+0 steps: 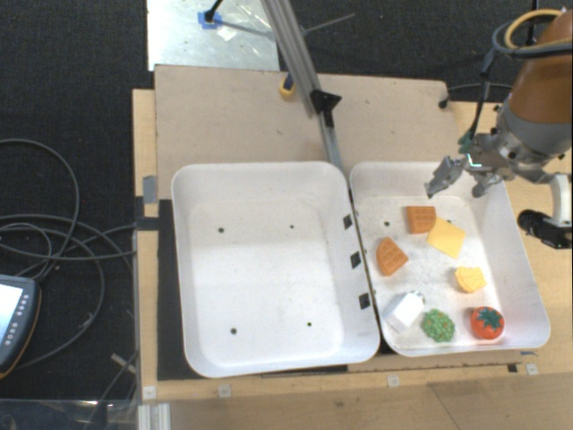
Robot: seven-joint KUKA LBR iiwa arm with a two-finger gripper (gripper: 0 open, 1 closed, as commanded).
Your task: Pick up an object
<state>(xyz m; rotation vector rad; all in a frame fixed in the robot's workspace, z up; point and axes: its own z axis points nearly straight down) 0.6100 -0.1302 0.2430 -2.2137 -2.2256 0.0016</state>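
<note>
The right bin (517,240) held all the candidates: an orange waffle-like square (419,219), a pale yellow cheese slab (446,237), an orange wedge (390,256), a small yellow chunk (470,279), a white block (406,310), a green broccoli-like piece (438,325) and a red tomato (486,322). They looked like small toy foods, so probably light, stiff and smooth-skinned, apt to skid rather than crush. The waffle square and the cheese slab lay touching, which would crowd a finger; the tomato, round, might roll out of a pinch. The orange wedge sat apart and seemed best taken across its flat sides. The gripper (462,177) hung above the bin's far rim, fingers spread, holding nothing. The left bin (192,186) lay beside it.
</note>
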